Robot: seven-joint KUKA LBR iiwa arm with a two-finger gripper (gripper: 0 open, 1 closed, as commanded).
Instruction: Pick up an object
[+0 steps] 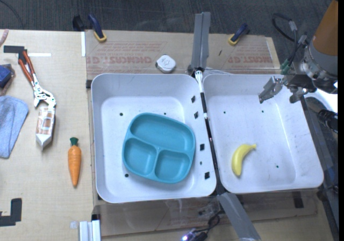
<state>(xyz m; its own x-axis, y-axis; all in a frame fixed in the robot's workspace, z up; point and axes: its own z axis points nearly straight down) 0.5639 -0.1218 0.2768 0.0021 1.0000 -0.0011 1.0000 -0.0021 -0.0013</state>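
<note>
One banana (242,158), one tray (159,148), two bins (101,127).

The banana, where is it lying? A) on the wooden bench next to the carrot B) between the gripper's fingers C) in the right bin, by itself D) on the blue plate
C: the banana lies on the floor of the right bin, apart from the blue plate in the left bin, the carrot out on the bench, and the gripper at the bin's far right corner.
</note>
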